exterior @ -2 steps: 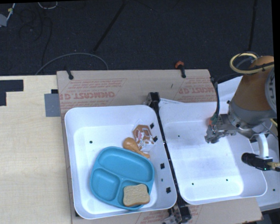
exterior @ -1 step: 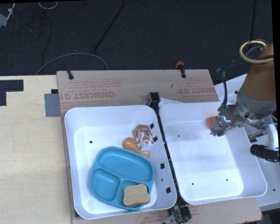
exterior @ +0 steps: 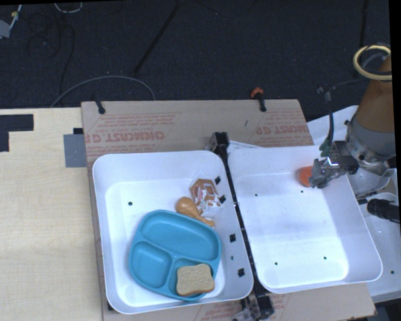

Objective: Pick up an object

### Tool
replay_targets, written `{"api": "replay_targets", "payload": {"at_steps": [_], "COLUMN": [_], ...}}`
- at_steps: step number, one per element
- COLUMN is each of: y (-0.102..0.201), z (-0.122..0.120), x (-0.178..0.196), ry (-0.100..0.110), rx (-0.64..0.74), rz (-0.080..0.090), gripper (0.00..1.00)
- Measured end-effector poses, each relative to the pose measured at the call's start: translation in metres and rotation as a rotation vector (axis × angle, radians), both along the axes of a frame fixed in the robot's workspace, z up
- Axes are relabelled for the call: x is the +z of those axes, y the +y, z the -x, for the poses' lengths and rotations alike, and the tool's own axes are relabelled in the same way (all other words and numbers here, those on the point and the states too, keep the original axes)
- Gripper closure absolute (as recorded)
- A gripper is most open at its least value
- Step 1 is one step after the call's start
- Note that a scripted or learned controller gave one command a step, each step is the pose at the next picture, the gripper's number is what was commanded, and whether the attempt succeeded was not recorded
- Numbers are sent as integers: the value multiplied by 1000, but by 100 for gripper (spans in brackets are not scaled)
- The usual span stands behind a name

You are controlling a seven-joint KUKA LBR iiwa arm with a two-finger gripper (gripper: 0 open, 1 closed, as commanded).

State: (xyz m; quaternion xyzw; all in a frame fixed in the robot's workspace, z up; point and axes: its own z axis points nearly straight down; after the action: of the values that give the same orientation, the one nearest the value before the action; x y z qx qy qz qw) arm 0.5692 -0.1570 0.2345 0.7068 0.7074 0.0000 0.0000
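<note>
Toast (exterior: 195, 279) sits nearest, on the blue tray (exterior: 168, 249) in the left bin (exterior: 112, 194). Farther right, the tool (exterior: 320, 174) touches an orange object (exterior: 304, 176); its grip I cannot tell. Better to centre over it before lifting.

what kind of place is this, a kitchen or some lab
Most likely a robotics lab bench, not a kitchen: a robot arm reaches over two white bins, toy food sits on a blue tray, and cables trail across the dark floor.
</note>
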Motion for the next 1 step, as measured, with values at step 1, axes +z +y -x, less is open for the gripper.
{"api": "replay_targets", "payload": {"at_steps": [1], "y": [55], "z": [-5], "x": [-11], "ry": [3], "rx": [3], "rz": [-2], "gripper": [100]}}
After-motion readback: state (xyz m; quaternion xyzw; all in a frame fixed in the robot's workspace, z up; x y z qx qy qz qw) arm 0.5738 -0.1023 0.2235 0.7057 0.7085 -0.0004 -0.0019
